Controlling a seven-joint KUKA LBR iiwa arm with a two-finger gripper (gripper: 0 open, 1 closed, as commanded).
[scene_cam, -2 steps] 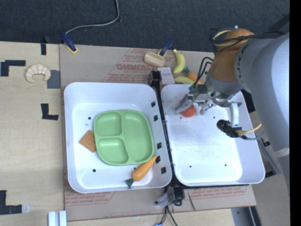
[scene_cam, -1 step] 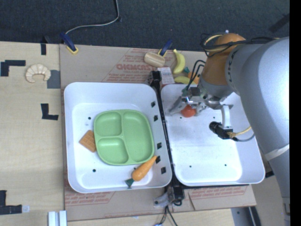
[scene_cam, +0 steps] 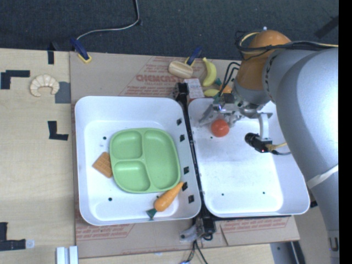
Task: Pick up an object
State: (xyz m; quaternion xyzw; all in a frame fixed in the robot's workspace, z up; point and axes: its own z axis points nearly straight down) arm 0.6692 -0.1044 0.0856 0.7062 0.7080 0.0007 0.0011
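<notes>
The gripper (scene_cam: 221, 114) hangs just above the tomato (scene_cam: 220, 128) at the right bin's (scene_cam: 242, 202) eleven o'clock corner; I can't tell whether it's gripping anything.

— What do we see of the arm (scene_cam: 308, 103)?

— We see a thick, rounded grey shell, smooth and matte, with a paler stripe crossing it low down.

— And above the wrist?

— We see an orange band (scene_cam: 258, 59), glossy and domed, with a thin yellow cable looping over it.

— The gripper (scene_cam: 225, 111)?

— We make out silvery metal parts, and beside them a small black fitting (scene_cam: 258, 142) with a thin cable trailing off it.
</notes>
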